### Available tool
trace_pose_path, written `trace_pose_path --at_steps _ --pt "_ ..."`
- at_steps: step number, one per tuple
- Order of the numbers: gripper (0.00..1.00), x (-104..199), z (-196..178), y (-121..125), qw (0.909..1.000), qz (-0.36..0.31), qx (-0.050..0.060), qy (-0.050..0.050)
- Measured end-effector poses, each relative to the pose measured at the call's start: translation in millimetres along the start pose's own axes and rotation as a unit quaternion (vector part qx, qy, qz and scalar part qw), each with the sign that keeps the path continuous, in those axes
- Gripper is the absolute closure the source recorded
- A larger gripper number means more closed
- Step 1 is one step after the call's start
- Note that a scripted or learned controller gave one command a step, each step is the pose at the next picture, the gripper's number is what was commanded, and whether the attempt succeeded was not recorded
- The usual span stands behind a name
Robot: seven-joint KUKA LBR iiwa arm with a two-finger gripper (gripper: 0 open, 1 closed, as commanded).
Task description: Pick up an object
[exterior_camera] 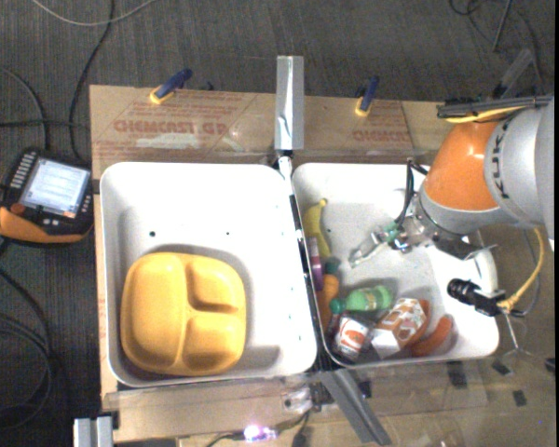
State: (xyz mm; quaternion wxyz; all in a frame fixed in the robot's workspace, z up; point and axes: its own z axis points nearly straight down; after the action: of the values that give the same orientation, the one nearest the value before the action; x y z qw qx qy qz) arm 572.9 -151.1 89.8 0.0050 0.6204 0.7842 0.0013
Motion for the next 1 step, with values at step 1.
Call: trace_pose_path --at_steps 1 --pt "0.00 -55.0 1.1 36.5 0.9999 -0.015 -0.002 0.000"
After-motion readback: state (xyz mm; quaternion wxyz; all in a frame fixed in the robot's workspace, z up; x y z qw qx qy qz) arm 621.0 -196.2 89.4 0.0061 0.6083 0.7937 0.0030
